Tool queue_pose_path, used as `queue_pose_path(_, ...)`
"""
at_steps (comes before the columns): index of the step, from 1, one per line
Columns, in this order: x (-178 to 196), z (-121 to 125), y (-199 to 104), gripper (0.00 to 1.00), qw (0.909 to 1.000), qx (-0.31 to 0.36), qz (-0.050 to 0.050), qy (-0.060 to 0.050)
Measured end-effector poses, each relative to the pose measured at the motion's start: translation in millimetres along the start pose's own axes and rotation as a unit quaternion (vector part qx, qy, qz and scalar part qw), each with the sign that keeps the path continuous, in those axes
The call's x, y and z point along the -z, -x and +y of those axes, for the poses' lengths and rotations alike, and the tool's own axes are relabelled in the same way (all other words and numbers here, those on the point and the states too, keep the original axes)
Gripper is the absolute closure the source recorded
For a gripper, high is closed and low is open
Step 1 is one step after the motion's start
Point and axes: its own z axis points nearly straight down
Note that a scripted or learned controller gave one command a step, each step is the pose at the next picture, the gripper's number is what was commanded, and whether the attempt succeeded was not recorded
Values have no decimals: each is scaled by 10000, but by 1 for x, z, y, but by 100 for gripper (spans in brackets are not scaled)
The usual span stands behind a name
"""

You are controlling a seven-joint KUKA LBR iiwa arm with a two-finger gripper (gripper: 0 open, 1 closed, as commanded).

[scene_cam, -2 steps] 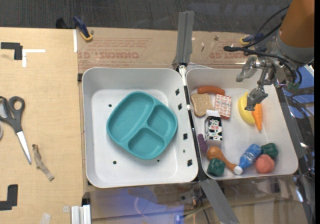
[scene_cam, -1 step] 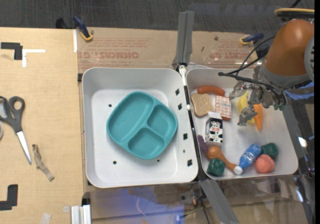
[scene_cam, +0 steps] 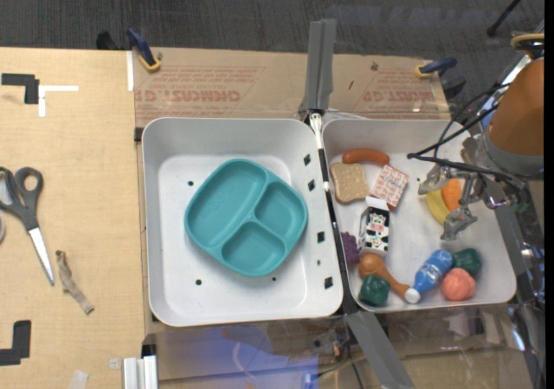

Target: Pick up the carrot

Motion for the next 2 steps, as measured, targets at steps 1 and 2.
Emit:
queue_pose_path(1, 10, 1, 2, 100, 10000, 16, -24, -8)
queue_pose_path(2, 105, 6, -33, 100, 9998, 188, -1, -1)
